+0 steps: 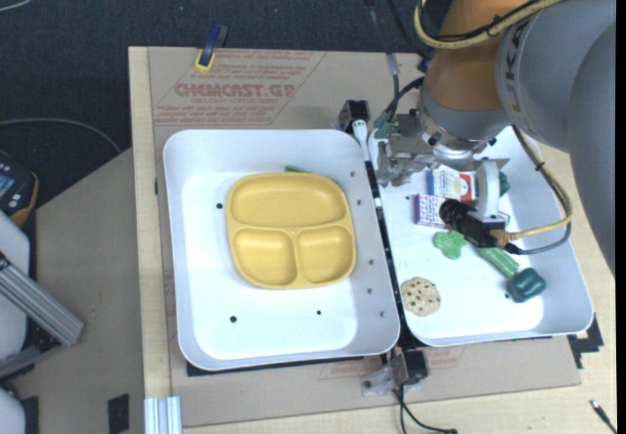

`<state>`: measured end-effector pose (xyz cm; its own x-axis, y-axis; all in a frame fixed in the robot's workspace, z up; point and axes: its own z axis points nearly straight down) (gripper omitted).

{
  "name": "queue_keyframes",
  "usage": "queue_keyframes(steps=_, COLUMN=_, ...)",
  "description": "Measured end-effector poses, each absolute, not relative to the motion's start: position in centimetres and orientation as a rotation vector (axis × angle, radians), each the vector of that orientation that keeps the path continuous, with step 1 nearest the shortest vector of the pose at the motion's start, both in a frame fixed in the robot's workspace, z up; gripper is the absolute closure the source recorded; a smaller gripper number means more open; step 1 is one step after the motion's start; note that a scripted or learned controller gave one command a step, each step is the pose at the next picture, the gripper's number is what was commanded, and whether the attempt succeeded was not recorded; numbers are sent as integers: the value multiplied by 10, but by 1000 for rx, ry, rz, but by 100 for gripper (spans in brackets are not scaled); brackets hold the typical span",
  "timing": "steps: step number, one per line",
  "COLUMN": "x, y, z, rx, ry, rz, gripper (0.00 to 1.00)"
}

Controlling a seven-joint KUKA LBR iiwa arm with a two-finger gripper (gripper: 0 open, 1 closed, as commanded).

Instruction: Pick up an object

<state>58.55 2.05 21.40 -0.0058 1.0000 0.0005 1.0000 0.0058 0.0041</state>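
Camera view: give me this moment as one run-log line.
arm: over right bin, far end | left bin: yellow divided tray | right bin: cookie, green tool, small carton | held: cannot tell

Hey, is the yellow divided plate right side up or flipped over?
Right side up: the yellow divided plate lies flat in the left bin, its three compartments facing up.

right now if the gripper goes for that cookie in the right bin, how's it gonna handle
The cookie lies flat on the right bin floor, so fingers probably struggle to get under it. It looks thin and small, likely light. Being a disc, it could slide when pushed rather than tip.
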Motion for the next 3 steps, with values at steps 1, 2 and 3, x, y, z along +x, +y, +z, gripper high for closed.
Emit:
queue_keyframes(steps=1, x=617, y=76, z=224, rx=2212, ry=2227, rz=9, gripper=100)
queue_keyframes(steps=2, x=626, y=84, z=231, rx=2217, ry=2221, rz=6, gripper=100)
queue_keyframes(steps=3, x=619, y=94, z=231, rx=2222, ry=2223, rz=-3, gripper=100)
